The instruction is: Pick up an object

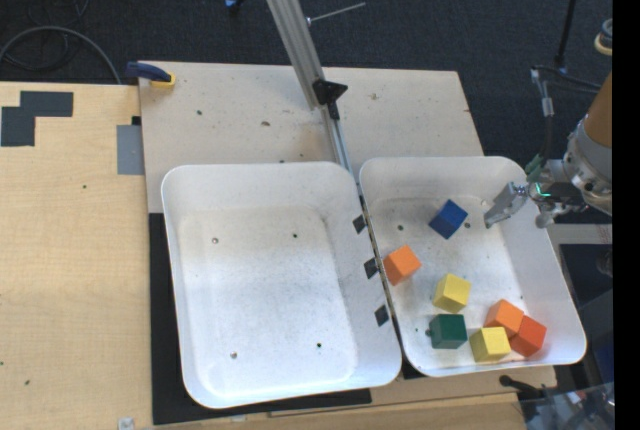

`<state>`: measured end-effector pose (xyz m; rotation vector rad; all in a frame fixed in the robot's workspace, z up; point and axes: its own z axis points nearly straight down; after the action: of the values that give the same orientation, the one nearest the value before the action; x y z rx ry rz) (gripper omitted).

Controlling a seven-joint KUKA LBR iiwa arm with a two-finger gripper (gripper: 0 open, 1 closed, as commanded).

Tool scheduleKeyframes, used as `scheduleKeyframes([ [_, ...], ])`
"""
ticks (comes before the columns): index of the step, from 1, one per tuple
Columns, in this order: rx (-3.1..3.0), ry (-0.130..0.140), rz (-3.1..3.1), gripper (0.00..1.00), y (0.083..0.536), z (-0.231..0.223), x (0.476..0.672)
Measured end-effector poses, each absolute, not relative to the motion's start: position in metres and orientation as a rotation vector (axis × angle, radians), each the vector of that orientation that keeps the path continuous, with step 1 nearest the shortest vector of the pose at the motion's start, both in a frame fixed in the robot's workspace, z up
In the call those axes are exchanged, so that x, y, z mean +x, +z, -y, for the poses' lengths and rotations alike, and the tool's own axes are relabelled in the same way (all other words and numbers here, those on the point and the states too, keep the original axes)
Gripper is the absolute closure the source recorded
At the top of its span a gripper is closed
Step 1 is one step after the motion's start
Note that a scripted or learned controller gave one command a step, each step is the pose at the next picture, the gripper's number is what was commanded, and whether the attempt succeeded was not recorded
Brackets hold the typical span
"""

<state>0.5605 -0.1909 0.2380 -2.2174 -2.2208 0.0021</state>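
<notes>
Several small cubes lie in the right bin. A blue cube sits near the bin's middle, with an orange cube by the left wall. Below them are a yellow cube and a green cube. Another yellow cube, an orange cube and a red cube cluster in the front right corner. My gripper hangs over the bin's right side, to the right of the blue cube. It is open and holds nothing.
The left bin stands beside the right one, with black clips along the shared wall. A slanted aluminium rail rises behind the bins. The wooden bench top extends to the left.
</notes>
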Motion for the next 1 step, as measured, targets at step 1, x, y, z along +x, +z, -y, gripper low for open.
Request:
scheduleKeyframes([
  [1, -2.219, -0.007, 2.231, 0.00, 0.3296, 0.1455, 0.5715],
])
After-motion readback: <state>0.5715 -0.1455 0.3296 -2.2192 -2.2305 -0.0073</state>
